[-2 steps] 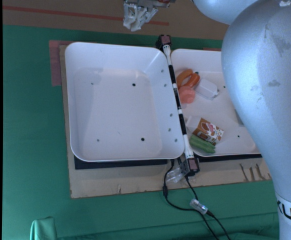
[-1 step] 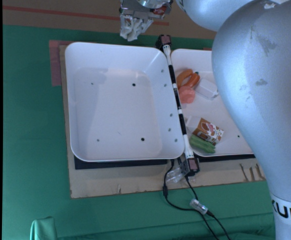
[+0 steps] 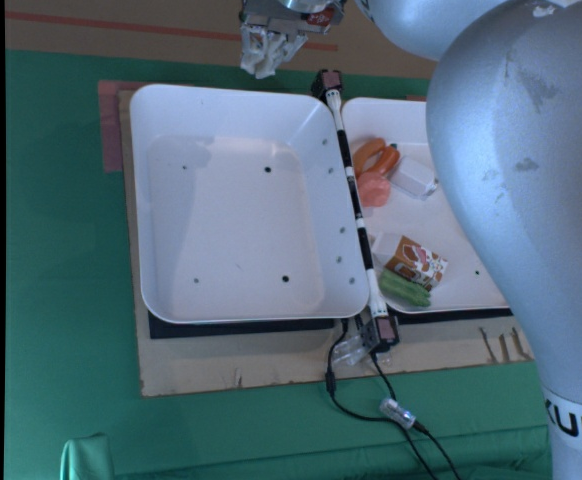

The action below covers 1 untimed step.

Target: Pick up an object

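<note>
You are looking at a small crumpled white object (image 3: 261,56) sitting between the two fingers of the gripper (image 3: 265,50), so the gripper is closed on it and holding it up. It is hanging beyond the far edge of the left bin (image 3: 171,108), over the brown surface behind the bench, clear of both bins. What the white object is, you cannot tell from this angle; it is looking like a wad of paper or cloth.

The arm (image 3: 511,168) is reaching in from the right and covering much of the right bin (image 3: 371,108). In the part of that bin that is showing, an orange piece (image 3: 374,154) is lying near the far side, with a pale pink piece (image 3: 374,189) just near of it and a small white block (image 3: 412,178) just to their right. Nearer to you, a small brown and orange carton (image 3: 417,262) is lying tilted, with a green vegetable-shaped piece (image 3: 404,289) touching its near side.

A black and white striped bar (image 3: 355,198) is running between the two bins from far to near. Both bins are resting on a sheet of cardboard (image 3: 231,368) on a green cloth (image 3: 61,268). A black cable (image 3: 351,398) is trailing from the near end of the bar across the cardboard and the cloth.
</note>
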Motion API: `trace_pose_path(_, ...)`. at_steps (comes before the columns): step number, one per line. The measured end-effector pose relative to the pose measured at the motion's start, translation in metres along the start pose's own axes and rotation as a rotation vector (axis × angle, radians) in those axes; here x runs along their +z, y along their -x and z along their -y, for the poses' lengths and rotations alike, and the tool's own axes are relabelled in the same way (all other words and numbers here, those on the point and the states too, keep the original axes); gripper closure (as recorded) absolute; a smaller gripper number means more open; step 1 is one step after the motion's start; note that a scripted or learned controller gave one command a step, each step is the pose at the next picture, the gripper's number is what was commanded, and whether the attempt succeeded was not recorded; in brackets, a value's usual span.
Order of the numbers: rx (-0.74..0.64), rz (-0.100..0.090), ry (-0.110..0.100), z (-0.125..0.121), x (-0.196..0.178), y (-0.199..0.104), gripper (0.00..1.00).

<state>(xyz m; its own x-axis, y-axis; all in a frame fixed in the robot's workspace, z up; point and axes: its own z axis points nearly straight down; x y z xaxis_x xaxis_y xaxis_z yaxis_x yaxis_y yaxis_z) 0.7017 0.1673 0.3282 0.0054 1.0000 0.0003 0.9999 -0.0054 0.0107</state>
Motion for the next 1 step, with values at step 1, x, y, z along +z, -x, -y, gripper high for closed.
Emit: trace_pose_path(1, 0.001, 0.001, -0.004, 0.0002, 0.0047, -0.0007, 1.0)
